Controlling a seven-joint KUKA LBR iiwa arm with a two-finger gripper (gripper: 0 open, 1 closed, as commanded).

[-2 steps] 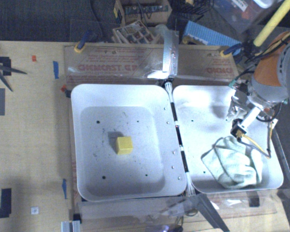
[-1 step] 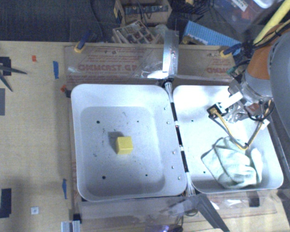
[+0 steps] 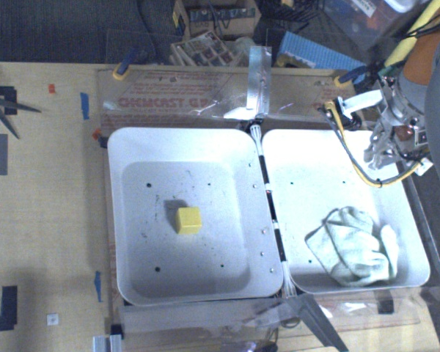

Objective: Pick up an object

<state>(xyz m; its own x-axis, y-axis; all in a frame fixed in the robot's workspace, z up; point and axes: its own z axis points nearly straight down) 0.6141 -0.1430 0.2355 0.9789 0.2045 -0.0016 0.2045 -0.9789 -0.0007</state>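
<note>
Yellow and small, the cube (image 3: 189, 220) lies near the middle of the left bin (image 3: 132, 152). A crumpled white cloth (image 3: 354, 246) lies in the right bin (image 3: 301, 160). The gripper (image 3: 385, 149) hangs above its far right corner; its opening I cannot tell.

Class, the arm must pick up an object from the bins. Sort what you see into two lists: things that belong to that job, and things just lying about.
Belongs to the job:
yellow block in the left bin
crumpled white cloth in the right bin
hand

Just lying about:
blue tape strips on the bench
yellow clamp
metal tool
</note>
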